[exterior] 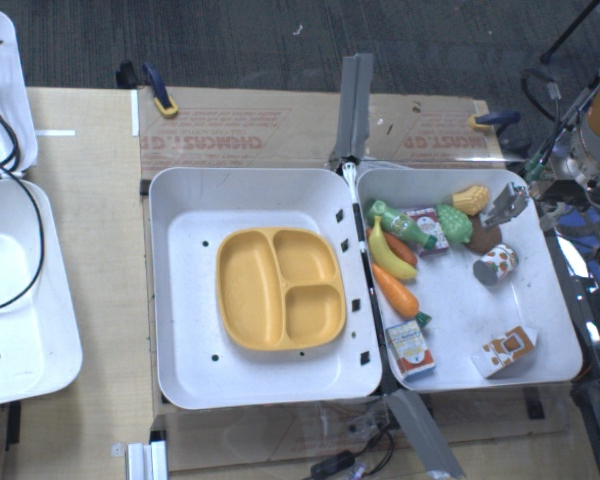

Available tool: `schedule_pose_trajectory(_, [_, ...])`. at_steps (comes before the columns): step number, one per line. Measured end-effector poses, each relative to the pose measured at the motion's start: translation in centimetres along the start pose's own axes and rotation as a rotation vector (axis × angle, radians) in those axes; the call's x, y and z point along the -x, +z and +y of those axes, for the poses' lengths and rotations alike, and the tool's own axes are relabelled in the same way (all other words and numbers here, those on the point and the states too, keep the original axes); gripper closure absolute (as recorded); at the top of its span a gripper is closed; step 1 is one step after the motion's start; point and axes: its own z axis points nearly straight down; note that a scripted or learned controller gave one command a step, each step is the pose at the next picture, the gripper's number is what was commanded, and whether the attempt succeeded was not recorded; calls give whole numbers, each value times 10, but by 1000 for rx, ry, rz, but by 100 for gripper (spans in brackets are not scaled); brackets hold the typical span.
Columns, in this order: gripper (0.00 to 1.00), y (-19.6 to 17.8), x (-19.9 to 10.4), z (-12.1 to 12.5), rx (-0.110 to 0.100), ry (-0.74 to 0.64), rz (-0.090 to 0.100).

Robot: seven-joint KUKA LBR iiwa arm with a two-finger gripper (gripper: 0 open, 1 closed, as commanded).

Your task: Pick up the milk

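1. A wooden bench stands over dark carpet and bears two shallow white bins side by side, with a brown cardboard sheet lying under their far edges
2. The left bin holds a yellow divided plate with three compartments, set near its middle
3. The right bin holds the small things: a banana and a carrot lie along its left wall, a green bottle and a green vegetable lie toward the far side, and a corn cob sits near the far wall
4. The gripper reaches in from the right over the far right part of the right bin, just beside the corn cob; whether its fingers are apart or together cannot be told from this view
5. The milk, a small white and brown carton, lies tilted in the near right corner of the right bin, well apart from the gripper and nearer the camera
6. A small juice box lies near the bin's near left corner, and a small round can sits between the gripper and the milk
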Motion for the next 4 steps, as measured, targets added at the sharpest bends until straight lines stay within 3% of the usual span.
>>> schedule_pose_trajectory(1, [0,83,57,-70,1,22,1])
schedule_pose_trajectory(2, [0,90,62,-78,3,-213,0])
schedule_pose_trajectory(3, [0,177,38,-78,3,-524,1])
schedule_pose_trajectory(4, [100,168,38,-78,5,-520,0])
